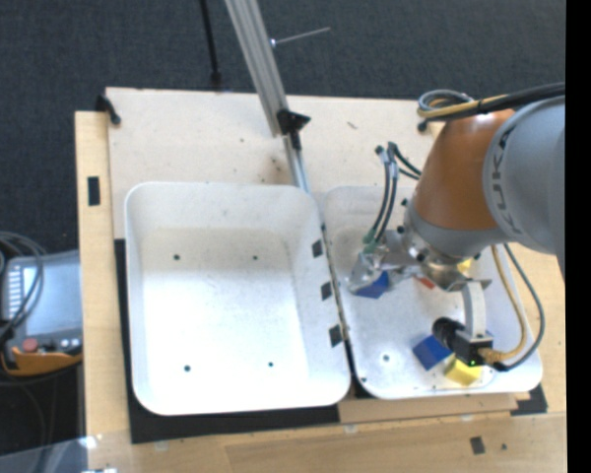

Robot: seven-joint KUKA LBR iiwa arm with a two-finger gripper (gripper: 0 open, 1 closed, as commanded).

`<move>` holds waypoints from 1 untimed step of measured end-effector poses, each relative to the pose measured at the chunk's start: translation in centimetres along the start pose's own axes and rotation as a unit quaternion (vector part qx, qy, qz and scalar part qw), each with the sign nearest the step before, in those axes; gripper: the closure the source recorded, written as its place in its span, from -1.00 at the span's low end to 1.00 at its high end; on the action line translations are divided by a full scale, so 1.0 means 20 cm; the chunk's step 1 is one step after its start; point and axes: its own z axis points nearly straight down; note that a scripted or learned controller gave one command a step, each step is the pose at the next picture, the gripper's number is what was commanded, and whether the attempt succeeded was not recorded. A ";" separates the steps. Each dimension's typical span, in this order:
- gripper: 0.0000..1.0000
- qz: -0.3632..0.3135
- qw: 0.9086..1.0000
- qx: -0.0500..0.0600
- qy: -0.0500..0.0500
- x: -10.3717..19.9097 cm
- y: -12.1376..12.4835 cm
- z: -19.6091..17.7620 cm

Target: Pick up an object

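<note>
A view from above, at a slant, shows a wooden bench [207,126] bearing two shallow white bins side by side. The left bin [148,264] has bare white floor across it. The right bin [394,368] is partly covered by the arm [492,180], grey with an orange band, which reaches in from the right. The gripper [366,272] is low over the right bin's left side, near the wall shared by the bins, and a blue object [374,286] sits right at its tip. Whether that object is between the fingers or merely lying beneath them cannot be told (the wrist and cables hide the fingertips), and whether the fingers are apart or together cannot be told either. Judging from this, the pick is at the reaching or grasping stage, with the lift not yet confirmed. Counting loose things in the right bin: two blue objects, the second blue block [429,352] near the bottom edge, one yellow-green piece [461,371] just beside it, and a small reddish item [426,282] half hidden under the wrist.
</note>
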 end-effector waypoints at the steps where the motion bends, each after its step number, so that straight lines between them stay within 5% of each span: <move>1: 1.00 -0.001 1.000 0.000 0.001 0.23 -0.09 -0.03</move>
